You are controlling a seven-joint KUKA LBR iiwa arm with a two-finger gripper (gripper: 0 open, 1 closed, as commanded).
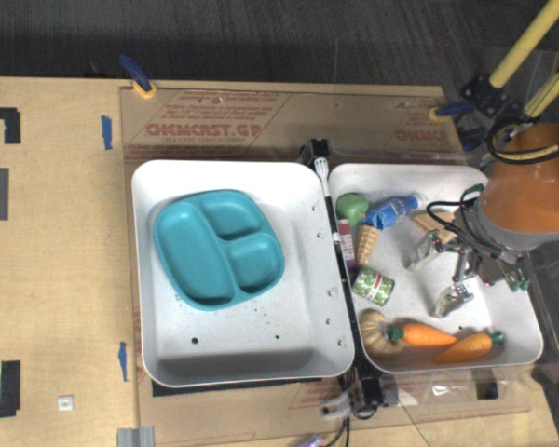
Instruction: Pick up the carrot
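Carrot (425, 335) at lower right of frame, front of right bin (531, 338); long axis near horizontal, green top left, tip right. Gripper (438, 273) above it, fingers spread, holding nothing.

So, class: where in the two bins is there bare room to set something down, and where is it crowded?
Free: the left bin floor below and right of the blue tray. Crowded: the right bin, with carrots along its near wall, can and bottle at left, and the gripper mid-bin.

Orange carrot (429, 335), green top (pointing left), lying flat along the right bin's (531, 343) near wall
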